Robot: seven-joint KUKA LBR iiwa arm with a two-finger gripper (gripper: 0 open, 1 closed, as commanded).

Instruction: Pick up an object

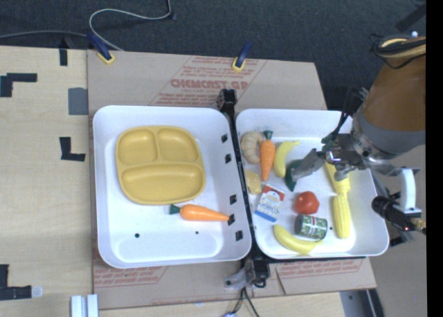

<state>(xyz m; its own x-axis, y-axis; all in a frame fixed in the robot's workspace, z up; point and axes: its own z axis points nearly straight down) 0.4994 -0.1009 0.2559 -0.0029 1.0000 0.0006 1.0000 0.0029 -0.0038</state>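
Observation:
The right bin (360, 243) holds several toy foods: an upright carrot (266, 158), a yellow-green banana (284, 157), a beige knobbly piece (250, 144), a white carton (270, 203), a red tomato (306, 202), a green can (311, 226), a yellow banana (293, 241) and a corn cob (340, 215). My gripper (302, 169) hangs low over this bin's middle. It is just right of the yellow-green banana and above the tomato. Nothing can be seen held in it.
In the left bin (104, 170) are a yellow divided plate (160, 163) and a second carrot (201, 213) near the divider. The arm's grey and orange wrist (391, 111) covers the right bin's far right corner. Clips and a cable lie on the cardboard behind the bins.

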